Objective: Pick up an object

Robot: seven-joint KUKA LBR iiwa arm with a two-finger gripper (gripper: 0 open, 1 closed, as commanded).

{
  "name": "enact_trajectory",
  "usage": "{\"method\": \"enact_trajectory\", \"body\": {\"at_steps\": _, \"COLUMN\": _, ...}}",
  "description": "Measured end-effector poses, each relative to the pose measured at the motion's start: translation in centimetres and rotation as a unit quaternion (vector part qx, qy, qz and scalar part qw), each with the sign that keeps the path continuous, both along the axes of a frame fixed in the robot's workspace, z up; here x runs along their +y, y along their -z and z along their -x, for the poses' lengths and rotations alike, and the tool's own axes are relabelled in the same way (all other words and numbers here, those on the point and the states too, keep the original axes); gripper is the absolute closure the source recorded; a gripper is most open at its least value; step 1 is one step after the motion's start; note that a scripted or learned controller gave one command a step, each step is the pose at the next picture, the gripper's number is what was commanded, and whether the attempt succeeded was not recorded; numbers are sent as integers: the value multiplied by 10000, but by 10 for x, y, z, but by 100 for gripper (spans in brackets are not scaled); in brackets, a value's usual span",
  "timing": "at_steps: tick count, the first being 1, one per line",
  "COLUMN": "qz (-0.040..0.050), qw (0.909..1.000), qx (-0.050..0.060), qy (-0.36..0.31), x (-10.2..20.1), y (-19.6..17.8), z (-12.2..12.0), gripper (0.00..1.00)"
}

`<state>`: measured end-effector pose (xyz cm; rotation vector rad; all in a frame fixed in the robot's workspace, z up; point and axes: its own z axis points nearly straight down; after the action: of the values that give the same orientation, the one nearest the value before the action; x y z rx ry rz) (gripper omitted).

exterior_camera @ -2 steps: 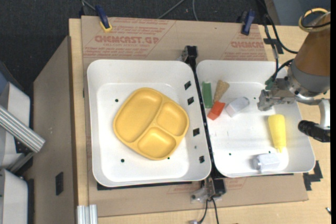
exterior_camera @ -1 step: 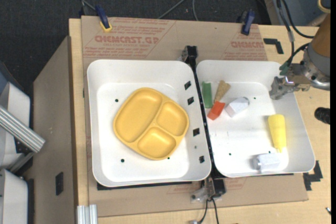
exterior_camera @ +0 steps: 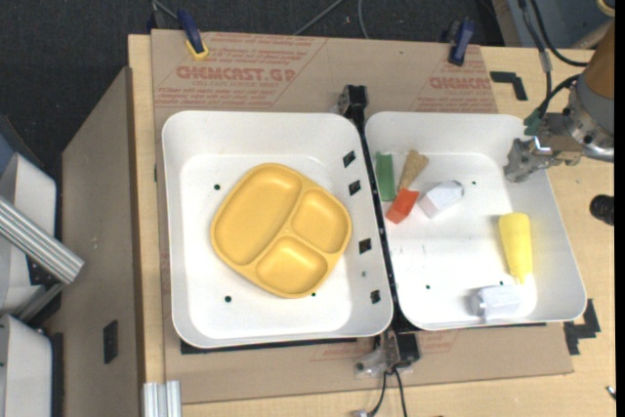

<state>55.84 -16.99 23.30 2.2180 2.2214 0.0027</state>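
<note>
Pincer [exterior_camera: 521, 158] sits at right bin's [exterior_camera: 547, 308] far right edge; cannot tell its opening. Yellow banana [exterior_camera: 516, 245] near right edge: likely light, smooth plastic; grip mid-length across.

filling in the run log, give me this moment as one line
end effector: over right bin's far right rim, holding nothing | right bin: yellow piece, orange block, green block | left bin: yellow tray

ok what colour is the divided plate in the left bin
Yellow. The divided plate shows clearly in the camera view, lying in the left bin.
</note>
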Motion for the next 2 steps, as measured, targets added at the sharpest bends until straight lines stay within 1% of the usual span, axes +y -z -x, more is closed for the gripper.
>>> {"method": "enact_trajectory", "body": {"at_steps": 1, "qz": -21, "qw": 10000, "qx": 16, "qy": -29, "x": 58, "y": -7, "z": -1, "gripper": 100}}
{"method": "enact_trajectory", "body": {"at_steps": 2, "qz": -22, "qw": 10000, "qx": 29, "qy": -23, "x": 112, "y": 5, "z": -6, "gripper": 100}}
